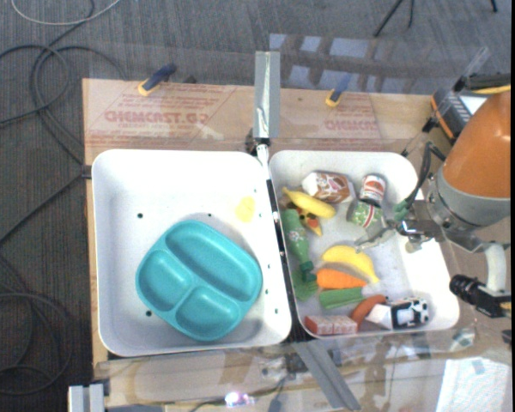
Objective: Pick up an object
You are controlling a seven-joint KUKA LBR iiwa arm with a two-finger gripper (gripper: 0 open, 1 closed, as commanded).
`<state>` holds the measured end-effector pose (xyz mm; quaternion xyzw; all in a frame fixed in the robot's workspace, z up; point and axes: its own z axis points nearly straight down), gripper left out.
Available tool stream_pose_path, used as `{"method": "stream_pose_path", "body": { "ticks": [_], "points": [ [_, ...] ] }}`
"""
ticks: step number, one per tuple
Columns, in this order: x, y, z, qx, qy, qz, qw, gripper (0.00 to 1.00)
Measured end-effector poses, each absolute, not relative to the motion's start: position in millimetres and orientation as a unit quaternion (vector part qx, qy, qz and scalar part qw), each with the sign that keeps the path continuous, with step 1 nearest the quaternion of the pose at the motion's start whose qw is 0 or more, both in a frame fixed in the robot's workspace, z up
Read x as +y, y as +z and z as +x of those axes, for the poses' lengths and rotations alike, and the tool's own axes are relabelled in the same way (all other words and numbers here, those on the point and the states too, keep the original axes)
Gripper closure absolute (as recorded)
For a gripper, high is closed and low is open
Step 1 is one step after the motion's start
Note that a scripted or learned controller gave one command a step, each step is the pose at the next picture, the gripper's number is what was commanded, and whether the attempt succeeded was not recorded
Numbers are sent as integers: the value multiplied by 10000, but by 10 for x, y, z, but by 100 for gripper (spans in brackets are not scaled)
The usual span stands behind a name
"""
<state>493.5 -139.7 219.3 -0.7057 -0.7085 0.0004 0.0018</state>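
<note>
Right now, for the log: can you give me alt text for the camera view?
Two white bins sit side by side on a bench: the left bin holds a teal divided plate, the right bin a pile of toy food, including bananas and a carrot. The arm reaches in from the right, its end effector over the right bin.

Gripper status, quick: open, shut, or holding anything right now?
Gripper: cannot be told from this angle; it sits low over the right bin beside the yellow banana, and nothing is visibly held.

The grey and orange arm [481, 157] runs off the right edge; small toys [326, 299] crowding the right bin [429, 269] overlap, their shapes unclear.
</note>
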Motion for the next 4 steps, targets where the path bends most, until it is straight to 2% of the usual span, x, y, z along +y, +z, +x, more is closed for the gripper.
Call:
{"method": "stream_pose_path", "body": {
  "ticks": [1, 2, 3, 4],
  "points": [
    [-1338, 892, 4870, -6560, -33, -7547, -43, 0],
    [-1329, 985, 4880, -6561, -50, -7546, -31, 100],
    [-1749, 908, 4971, -6847, -52, -7288, -21, 100],
    [-1333, 2079, 4842, -6969, 11, -7172, 3, 100]
  ]
}}
